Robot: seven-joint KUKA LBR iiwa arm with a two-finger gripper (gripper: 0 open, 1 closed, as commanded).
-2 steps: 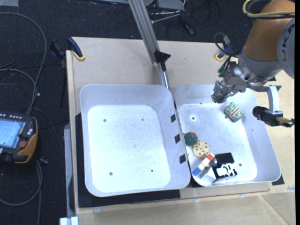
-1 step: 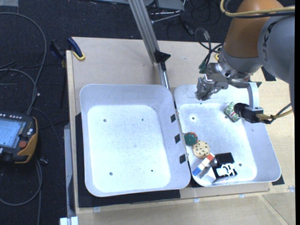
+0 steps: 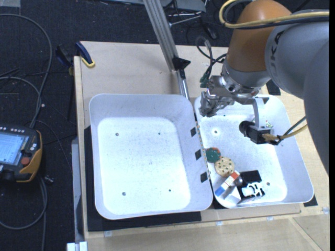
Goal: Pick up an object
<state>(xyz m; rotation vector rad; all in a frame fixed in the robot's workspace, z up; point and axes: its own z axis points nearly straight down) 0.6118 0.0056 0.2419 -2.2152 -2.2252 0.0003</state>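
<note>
Several small objects lie in the near left corner of the right bin [image 3: 282, 119]: a green round piece [image 3: 212, 153], a tan disc with holes [image 3: 224, 166], a red, white and blue item [image 3: 228, 184] and a black and white block [image 3: 250, 185]. My gripper [image 3: 211, 106] hangs over the far left part of that bin, well behind the objects and apart from them. Nothing shows in its grasp. A black fitting [image 3: 251, 131] on the wrist juts out over the middle of the bin.
The left bin [image 3: 99, 140] lies beside the right one, their rims meeting along a divider with black clips [image 3: 198, 153]. A slanted metal rail [image 3: 162, 30] rises behind the bins. A blue and yellow tool [image 3: 85, 55] rests at the bench's far left corner.
</note>
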